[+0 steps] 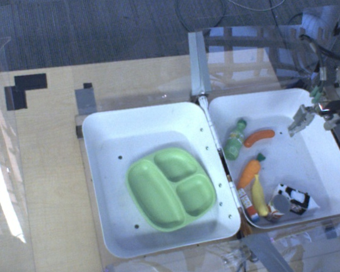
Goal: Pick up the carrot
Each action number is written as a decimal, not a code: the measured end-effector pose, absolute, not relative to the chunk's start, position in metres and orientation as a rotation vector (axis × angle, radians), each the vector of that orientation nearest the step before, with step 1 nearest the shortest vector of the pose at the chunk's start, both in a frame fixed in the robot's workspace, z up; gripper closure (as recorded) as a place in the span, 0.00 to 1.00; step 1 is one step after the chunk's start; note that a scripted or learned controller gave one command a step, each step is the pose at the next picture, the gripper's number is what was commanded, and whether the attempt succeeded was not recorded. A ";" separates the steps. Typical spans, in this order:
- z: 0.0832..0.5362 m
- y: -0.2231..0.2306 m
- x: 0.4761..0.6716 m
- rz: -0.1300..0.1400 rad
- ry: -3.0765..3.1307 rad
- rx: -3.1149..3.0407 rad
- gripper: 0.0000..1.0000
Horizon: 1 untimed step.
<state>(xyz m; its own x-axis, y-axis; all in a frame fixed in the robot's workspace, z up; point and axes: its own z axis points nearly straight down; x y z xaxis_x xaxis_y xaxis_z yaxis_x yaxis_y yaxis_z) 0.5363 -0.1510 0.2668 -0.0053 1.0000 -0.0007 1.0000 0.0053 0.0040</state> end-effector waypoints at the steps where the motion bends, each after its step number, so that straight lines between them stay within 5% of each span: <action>1: 0.117 -0.101 0.529 0.024 2.332 2.075 0.00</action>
